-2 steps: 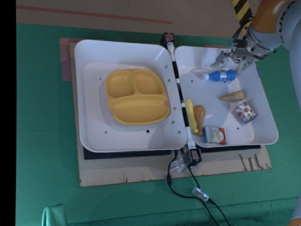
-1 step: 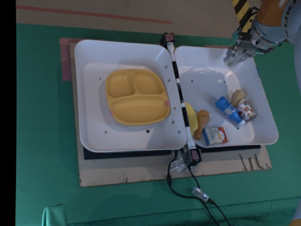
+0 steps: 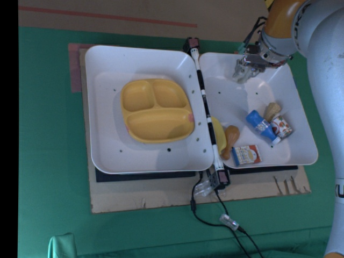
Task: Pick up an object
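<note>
Gripper (image 3: pixel 244 71) over the right bin's (image 3: pixel 301 149) far corner — you can't make out its finger state.
Below it sit a bottle (image 3: pixel 262 126), can (image 3: pixel 281 126), box (image 3: pixel 246 155) and drumstick (image 3: pixel 231 140); the left bin (image 3: pixel 102 144) holds a yellow tray (image 3: pixel 156 110).

My bench, apart from the picking

Two shallow white bins sit side by side below me, the left bin (image 3: pixel 107 149) and the right bin (image 3: pixel 236 109), with a black-and-white strip (image 3: pixel 201 90) running along the seam between them. They rest on a dark pad (image 3: pixel 145 174) over a cardboard sheet (image 3: pixel 134 198), which lies on green cloth (image 3: pixel 48 171). A black cable with a pale plug (image 3: pixel 228 222) trails from the seam's near end across the cloth. Beyond the cloth, a red line (image 3: pixel 107 16) crosses the brown floor.
</note>
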You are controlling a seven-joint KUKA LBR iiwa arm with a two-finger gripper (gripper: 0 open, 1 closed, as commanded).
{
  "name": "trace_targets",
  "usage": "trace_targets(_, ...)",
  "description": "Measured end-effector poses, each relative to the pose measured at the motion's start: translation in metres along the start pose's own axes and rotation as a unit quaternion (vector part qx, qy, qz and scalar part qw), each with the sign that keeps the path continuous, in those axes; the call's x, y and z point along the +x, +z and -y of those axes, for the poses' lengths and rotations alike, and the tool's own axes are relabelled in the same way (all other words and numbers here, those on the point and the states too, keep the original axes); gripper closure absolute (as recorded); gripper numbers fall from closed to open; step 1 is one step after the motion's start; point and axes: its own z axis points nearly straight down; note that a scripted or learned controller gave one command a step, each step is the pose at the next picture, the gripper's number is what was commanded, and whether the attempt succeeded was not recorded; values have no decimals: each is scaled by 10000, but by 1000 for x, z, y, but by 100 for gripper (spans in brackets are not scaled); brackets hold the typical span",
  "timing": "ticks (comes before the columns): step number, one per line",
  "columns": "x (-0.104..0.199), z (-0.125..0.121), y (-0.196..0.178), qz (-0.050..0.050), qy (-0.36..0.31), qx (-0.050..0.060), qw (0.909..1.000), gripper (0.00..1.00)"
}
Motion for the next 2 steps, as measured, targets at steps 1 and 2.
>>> trace_targets(1, 0, 1, 1, -2, 1, 11, 10000, 0)
trace_targets(2, -55, 45, 0, 11, 13, 16, 10000, 0)
